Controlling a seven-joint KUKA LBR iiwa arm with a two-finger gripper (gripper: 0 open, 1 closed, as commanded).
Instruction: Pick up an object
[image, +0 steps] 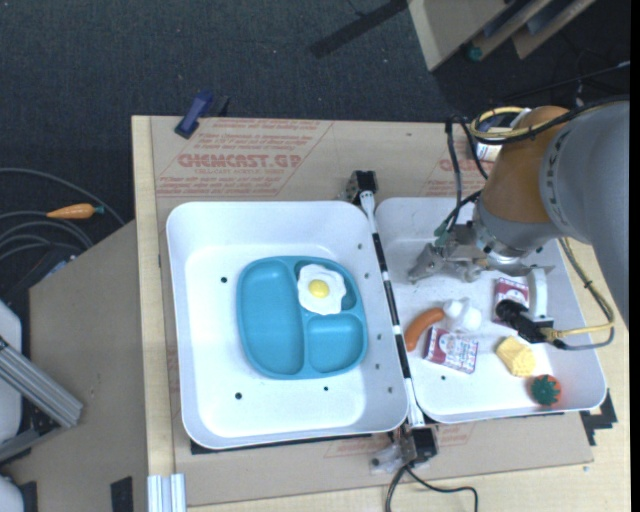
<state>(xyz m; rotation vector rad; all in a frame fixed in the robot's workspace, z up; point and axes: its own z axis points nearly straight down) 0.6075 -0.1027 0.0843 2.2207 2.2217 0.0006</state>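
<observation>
My gripper (450, 260) hangs low over the back left part of the right bin (580, 385), beneath the grey arm with its orange band (515, 175). Just in front of it lie an orange sausage (424, 327) and a small white object (462, 313). Further forward rests a red and white packet (452, 351). A yellow cheese wedge (516, 356) and a red fruit with green leaves (543, 390) sit at the bin's front right. A red and white carton (511, 293) lies to the gripper's right. I see nothing held in the gripper.
The left bin (200, 390) holds a blue divided plate (275, 320) with a fried egg (321, 290) on its back right section. A black clip (362, 184) sits at the back between the bins. Cables (585, 335) trail over the right bin's right side.
</observation>
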